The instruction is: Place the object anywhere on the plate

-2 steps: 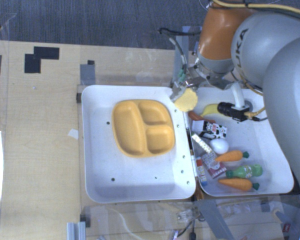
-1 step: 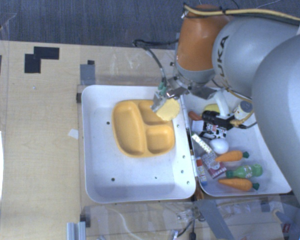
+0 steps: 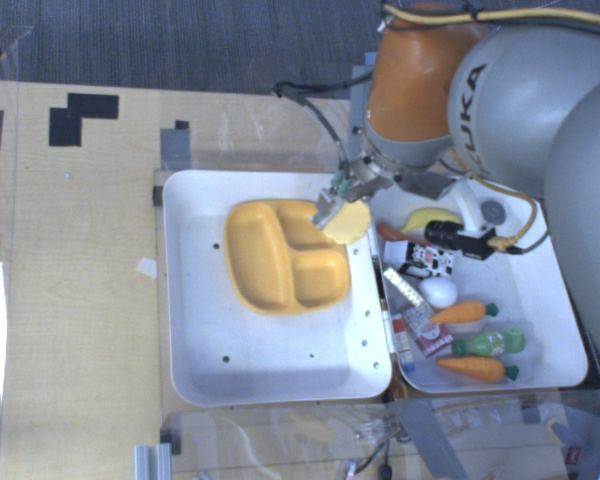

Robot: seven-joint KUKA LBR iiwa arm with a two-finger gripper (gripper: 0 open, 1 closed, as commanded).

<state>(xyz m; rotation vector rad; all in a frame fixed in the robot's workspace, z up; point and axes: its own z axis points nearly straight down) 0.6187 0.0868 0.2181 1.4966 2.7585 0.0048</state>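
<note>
Yellow object (image 3: 349,223) sits seemingly pinched in the claw (image 3: 332,206) at the plate (image 3: 280,258) rim, left bin (image 3: 270,368).

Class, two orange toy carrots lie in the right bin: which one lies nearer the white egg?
The upper orange toy carrot, just right of the white egg; the lower orange toy carrot lies beyond the green bottle.

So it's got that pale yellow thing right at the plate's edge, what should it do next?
Probably shift a little further left over the plate, then let go. The yellow object sits at the gripper tip, hanging over the plate's right rim and the bin wall, so releasing now might drop it off the edge.
</note>
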